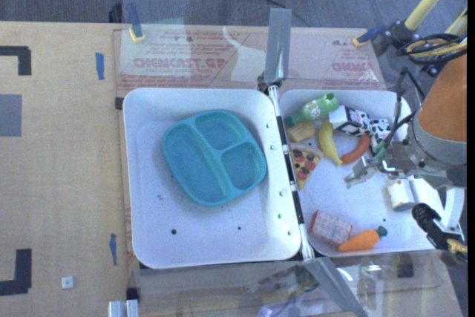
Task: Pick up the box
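A small pinkish-red box (330, 228) lies flat near the front edge of the right bin (326, 193), next to a carrot (360, 240). A black-and-white patterned carton (369, 122) rests at the back of the same bin. My gripper (361, 170) reaches in from the right over the middle of this bin. It sits just below a red chili (355, 148), well behind the pinkish box and in front of the carton. Its metal fingers are open, with nothing between them.
The right bin also holds a green bottle (319, 106), a banana (328, 141), a bread piece (300, 132), a pizza slice (303, 162) and a white item (401, 193) under the wrist. A blue divided plate (214, 157) lies in the left bin (148, 219).
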`<state>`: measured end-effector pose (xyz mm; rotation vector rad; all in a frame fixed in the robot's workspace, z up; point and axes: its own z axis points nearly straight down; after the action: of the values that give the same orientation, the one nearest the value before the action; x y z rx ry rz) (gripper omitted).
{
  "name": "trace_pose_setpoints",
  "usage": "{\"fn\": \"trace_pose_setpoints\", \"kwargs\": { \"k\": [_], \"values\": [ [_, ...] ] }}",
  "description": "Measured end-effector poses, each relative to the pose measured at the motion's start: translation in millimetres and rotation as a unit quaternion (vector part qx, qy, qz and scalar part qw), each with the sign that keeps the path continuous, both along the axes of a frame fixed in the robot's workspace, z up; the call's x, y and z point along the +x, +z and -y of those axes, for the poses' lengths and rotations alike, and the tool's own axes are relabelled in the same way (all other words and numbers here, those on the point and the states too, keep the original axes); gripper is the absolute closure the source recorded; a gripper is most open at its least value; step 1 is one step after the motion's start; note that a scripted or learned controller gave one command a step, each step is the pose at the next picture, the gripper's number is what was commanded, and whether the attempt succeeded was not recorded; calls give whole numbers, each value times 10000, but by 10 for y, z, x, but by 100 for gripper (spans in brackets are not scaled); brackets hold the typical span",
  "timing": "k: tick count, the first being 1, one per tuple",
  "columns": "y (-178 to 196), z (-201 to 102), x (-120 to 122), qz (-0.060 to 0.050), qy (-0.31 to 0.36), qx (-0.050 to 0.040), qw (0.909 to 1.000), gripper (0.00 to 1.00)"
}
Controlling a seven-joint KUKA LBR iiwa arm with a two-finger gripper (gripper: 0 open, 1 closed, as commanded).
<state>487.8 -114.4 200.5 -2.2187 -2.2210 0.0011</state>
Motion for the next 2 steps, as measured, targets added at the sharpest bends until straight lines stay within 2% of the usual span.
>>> {"fn": "trace_pose_setpoints", "kwargs": {
  "k": [1,2],
  "values": [
    [-974,-230,-84,12,-60,-2,10000,0],
    [-70,305,-81,15,-89,-7,10000,0]
  ]
}}
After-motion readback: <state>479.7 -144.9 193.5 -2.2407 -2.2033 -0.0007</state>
